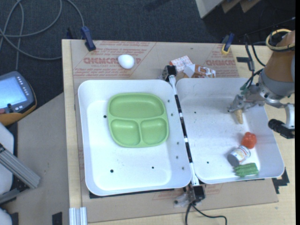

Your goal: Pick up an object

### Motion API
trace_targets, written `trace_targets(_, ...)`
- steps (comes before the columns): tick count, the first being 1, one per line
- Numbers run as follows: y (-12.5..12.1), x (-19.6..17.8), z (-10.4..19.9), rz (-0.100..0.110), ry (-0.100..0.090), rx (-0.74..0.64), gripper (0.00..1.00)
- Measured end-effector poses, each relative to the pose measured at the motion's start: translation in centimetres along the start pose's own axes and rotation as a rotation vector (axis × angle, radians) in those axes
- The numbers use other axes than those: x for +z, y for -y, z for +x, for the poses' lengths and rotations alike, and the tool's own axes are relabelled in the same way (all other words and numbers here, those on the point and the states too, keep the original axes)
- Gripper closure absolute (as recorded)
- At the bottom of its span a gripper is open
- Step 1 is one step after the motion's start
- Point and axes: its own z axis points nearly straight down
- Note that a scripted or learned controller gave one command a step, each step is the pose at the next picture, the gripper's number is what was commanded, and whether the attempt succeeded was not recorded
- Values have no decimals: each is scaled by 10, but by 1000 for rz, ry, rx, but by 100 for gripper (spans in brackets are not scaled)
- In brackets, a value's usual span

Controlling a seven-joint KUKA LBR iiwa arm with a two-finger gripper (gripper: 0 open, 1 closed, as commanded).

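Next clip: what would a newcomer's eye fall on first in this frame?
Probably the green divided plate, lying alone in the left bin. Next, the grey and orange arm reaching in from the right, its gripper low over the right bin. Near that bin's front corner cluster a small red object, a can and a green item.

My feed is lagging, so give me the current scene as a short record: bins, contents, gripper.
left bin: holds a green divided tray
right bin: holds a red item, a small can and a green item, all near its right front corner
gripper: low over the right bin's back right part, a tan piece at its tip
grasp: cannot tell
outside the bins: white egg and wrappers on the bench behind
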Motion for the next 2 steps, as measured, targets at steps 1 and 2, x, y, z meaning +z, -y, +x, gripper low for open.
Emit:
trace_targets(1,-19,-77,70,-2,3,3,100)
trace_targets(2,35,-89,145,4,1,4,100)
